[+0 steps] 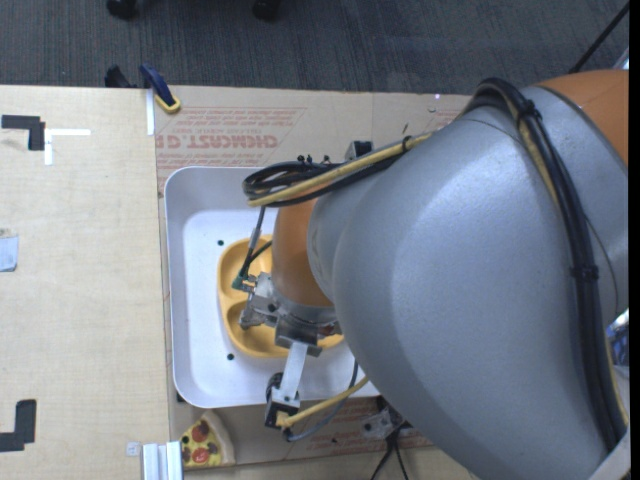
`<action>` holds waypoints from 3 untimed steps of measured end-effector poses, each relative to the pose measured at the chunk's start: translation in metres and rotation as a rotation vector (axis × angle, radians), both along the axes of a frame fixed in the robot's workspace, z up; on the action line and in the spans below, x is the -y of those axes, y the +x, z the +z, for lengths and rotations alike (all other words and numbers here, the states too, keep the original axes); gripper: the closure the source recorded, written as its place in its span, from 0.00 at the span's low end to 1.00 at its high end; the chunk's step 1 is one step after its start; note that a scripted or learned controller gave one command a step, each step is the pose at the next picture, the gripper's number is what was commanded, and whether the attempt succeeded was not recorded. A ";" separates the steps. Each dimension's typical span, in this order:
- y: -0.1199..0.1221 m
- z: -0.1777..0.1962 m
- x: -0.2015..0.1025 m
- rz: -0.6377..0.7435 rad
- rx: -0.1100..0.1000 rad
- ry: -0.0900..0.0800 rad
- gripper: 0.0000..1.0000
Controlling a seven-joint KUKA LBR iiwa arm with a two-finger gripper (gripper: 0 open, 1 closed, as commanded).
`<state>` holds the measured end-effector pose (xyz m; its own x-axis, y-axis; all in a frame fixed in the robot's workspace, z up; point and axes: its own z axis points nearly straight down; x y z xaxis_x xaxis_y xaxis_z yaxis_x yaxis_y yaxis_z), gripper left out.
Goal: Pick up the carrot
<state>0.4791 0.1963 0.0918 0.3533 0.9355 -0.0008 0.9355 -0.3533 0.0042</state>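
At the far left we see the pale wooden bench (80, 298), flat and matte, with a few black angular marks on it. A small blue and yellow clamp (160, 89) lies near its top edge. Next comes a brown cardboard sheet (230, 133) with red print, and on it a shallow white bin (195, 298) with rounded corners and smooth plastic walls. Just below the bin's near left corner lies a little toy pizza slice (203, 443).

Inside the bin rests a smooth, curved yellow thing (238, 278), glossy and partly hidden; we cannot tell whether it is the carrot, nor where the carrot lies. The gripper (260, 306) hangs right over it, metallic and angular; whether it is released or clenched we cannot tell. Black and yellow cables (300, 173) loop above. The bulky, rounded grey arm (470, 298) covers the right.
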 end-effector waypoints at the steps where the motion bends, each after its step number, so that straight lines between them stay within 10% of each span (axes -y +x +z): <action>1: 0.000 0.008 0.002 -0.002 -0.006 -0.002 1.00; 3: -0.001 0.072 -0.032 -0.514 -0.005 -0.001 1.00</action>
